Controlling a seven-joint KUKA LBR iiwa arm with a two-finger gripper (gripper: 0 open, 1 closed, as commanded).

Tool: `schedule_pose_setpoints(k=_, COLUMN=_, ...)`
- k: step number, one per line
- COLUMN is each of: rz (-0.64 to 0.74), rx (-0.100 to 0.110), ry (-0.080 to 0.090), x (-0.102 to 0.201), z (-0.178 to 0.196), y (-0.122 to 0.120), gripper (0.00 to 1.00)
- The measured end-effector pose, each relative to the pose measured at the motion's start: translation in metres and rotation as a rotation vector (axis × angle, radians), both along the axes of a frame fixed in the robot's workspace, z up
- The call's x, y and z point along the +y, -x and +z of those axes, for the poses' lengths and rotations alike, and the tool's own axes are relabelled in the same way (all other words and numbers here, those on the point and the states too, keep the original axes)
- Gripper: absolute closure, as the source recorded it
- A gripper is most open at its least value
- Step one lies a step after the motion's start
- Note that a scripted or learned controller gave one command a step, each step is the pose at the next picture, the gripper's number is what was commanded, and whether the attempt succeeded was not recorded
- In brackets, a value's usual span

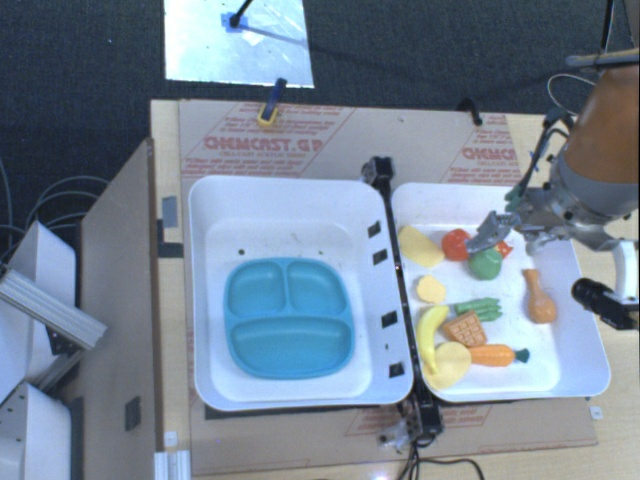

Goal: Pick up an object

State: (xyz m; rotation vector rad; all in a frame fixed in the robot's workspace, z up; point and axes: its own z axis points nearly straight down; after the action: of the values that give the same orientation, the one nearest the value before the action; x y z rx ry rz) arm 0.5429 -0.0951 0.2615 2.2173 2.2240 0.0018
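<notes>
My gripper (497, 230) hangs low over the upper part of the right bin (585, 368), reaching in from the right. It sits just above a green pepper (485, 264) and beside a red tomato (456, 243), partly covering both. I see nothing clearly held in it. A yellow lemon-like piece (420, 246) lies to the left of the tomato. A brown drumstick (540, 298) lies below and right of the gripper.
Lower in the right bin lie a small yellow round piece (431, 289), green beans (479, 308), a banana (430, 333), a waffle-like piece (465, 328) and a carrot (492, 355). The left bin (215, 208) holds a blue divided plate (290, 318).
</notes>
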Motion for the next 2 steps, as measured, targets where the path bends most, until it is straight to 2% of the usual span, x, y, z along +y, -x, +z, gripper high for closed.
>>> schedule_pose_setpoints(k=1, rz=-0.003, rx=0.005, ry=-0.001, x=0.013, z=-0.183, y=0.048, gripper=0.0)
schedule_pose_setpoints(k=2, rz=-0.002, rx=-0.003, ry=0.001, x=0.012, z=-0.166, y=0.044, gripper=1.0)
